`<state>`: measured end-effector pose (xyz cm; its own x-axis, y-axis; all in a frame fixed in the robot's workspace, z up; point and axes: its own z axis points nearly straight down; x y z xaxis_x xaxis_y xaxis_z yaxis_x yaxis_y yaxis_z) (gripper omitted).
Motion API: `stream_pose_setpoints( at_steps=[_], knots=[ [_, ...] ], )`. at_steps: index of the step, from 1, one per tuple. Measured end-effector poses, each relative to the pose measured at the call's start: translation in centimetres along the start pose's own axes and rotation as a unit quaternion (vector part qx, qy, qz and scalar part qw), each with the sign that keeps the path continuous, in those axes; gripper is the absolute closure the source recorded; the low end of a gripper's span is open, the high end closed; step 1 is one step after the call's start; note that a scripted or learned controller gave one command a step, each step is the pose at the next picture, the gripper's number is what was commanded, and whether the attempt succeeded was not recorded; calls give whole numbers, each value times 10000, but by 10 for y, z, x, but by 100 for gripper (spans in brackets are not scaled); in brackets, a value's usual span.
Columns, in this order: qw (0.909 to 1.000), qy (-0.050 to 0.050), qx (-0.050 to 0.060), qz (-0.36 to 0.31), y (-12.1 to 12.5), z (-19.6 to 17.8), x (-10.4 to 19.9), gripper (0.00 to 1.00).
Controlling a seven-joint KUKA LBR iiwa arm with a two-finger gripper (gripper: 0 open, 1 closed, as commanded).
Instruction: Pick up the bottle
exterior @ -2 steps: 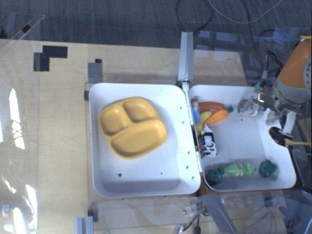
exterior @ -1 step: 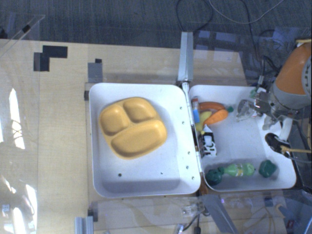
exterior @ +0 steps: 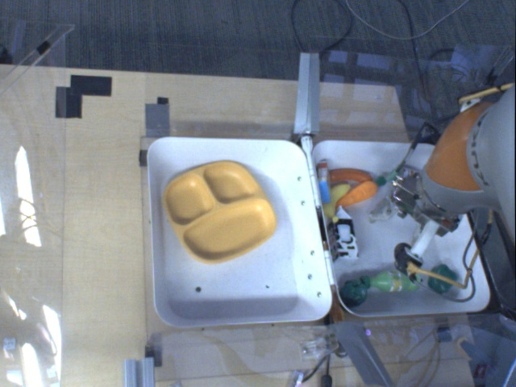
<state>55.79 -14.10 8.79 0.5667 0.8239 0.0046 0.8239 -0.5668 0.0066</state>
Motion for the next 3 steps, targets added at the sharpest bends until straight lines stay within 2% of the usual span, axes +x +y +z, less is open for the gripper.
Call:
stream_pose_setpoints(
  at_steps=[1, 2, 3],
  knots=[
    [9993, -11, -9, 366, -34, -1, -65, 0],
    [9982, -14, 23, 606, -62, -26, 16, 0],
    [9995, 13, -16, -310, -67, -1, -20, 0]
  ],
)
